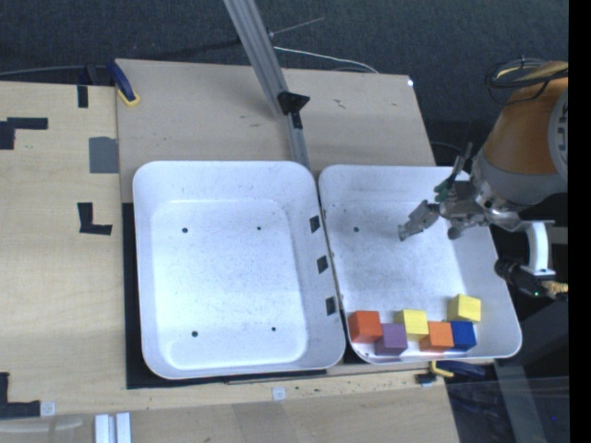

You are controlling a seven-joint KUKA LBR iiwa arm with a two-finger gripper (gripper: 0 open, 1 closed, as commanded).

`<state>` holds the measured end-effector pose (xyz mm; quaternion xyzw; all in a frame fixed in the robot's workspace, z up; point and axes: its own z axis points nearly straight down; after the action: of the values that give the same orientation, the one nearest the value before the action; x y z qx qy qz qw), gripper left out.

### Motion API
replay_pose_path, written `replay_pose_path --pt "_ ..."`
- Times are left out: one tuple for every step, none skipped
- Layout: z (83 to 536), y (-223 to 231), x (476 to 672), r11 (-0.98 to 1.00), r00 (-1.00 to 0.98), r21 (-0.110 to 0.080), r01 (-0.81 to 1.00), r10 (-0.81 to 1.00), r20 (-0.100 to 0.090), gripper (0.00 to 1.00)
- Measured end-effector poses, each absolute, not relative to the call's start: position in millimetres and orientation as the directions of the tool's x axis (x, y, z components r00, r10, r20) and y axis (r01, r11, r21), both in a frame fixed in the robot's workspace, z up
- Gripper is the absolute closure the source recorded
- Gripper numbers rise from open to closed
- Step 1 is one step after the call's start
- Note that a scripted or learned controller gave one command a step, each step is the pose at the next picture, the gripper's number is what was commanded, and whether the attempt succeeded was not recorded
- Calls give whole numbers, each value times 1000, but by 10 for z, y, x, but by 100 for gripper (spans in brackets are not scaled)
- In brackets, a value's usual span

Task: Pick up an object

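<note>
Several small blocks lie along the near edge of the right bin (388, 187): an orange block (366, 324), a purple block (394, 338), a yellow block (415, 321), a second orange block (440, 335), a blue block (464, 335) and another yellow block (467, 307). My gripper (432, 228) hangs over the middle right of that bin, well behind the blocks. It is open, and nothing sits between its fingers.
The left bin (148, 247) stands beside the right one, with black clips on the shared wall. A slanted metal pole (259, 44) rises from behind the bins. The grey and orange arm (522, 146) fills the right side.
</note>
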<state>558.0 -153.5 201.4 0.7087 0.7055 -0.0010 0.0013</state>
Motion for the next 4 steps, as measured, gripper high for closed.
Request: replay_pose_path --pt "3085 -1330 5187 2 -2 6 1000 1000 -1 0" --pt "2934 -1874 5857 -2 2 0 1000 1000 -3 0" --pt "2629 -1313 5593 4 -4 -6 1000 1000 2 0" --pt "1327 -1365 5871 1 -1 -9 1000 1000 1 0"
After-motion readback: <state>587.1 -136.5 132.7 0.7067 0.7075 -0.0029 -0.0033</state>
